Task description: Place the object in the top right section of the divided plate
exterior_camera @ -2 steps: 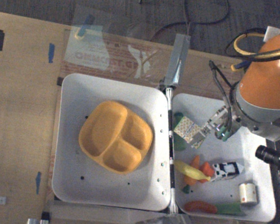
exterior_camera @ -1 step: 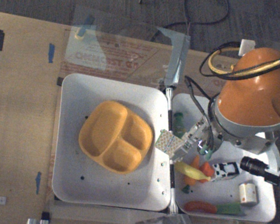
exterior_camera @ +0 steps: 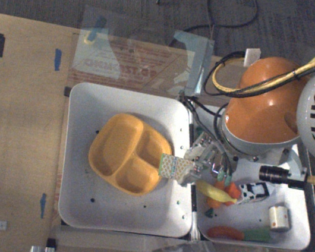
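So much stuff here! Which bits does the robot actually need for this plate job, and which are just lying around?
For the job:
- divided plate, yellow, in the left bin
- patterned object at the plate's right edge, at the gripper

Just lying about, in the right bin:
- yellow banana-like toy
- red piece
- green piece
- small white cylinder
- black-and-white item

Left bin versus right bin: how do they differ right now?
The left bin holds one thing, a yellow divided plate; the right bin holds a jumble of small items, among them a banana. The left bin lies in open view; the right bin is partly covered by the arm. Both are shallow and white.
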You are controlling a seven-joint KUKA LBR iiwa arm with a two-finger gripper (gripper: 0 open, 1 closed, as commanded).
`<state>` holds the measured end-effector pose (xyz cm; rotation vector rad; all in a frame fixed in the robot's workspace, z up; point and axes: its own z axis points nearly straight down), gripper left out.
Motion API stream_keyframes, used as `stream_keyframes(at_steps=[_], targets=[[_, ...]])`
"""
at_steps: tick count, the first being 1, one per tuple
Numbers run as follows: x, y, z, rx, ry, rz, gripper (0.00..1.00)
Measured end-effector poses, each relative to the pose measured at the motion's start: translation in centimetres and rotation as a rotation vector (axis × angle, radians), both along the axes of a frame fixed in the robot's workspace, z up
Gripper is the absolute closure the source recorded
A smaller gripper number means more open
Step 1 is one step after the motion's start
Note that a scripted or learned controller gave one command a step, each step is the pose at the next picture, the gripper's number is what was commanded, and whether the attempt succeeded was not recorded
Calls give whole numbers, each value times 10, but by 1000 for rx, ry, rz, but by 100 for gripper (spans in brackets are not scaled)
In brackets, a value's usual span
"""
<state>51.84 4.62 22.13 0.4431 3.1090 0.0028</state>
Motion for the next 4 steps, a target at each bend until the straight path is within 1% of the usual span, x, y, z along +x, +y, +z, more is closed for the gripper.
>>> stream_keyframes(at_steps=[1,2,3,4], targets=[[39,-54,51,-1,-5,-121,100],[-38,6,36,0,-2,207,100],[-18,-1,-23,0,0,-151,100],[-38,-93,61,-1,-3,-232,100]])
